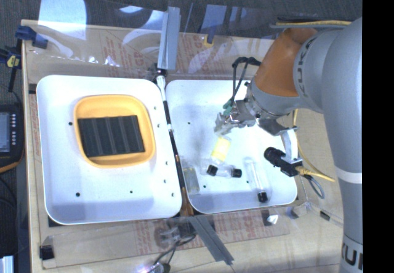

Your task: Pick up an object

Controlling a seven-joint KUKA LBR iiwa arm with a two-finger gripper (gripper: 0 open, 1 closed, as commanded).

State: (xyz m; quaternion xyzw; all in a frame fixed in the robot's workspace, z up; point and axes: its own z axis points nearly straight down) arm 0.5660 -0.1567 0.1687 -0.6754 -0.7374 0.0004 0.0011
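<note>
The right bin [184,106] holds several small things. A pale yellow piece [220,149] lies near its middle. A short clear tube with black ends [223,171] lies just below it. A longer clear tube with a black cap [256,181] rests near the front right. A clear plastic piece [191,180] sits by the front left wall. My gripper [226,120] reaches in from the right and hovers just above the yellow piece, close to its upper end. Nothing shows held in it.
The left bin [55,185] holds a yellow-orange tray with a black ribbed insert [112,135]. A low divider [167,124] runs between the two bins. My grey arm with its orange band [283,69] covers the right bin's back right corner.
</note>
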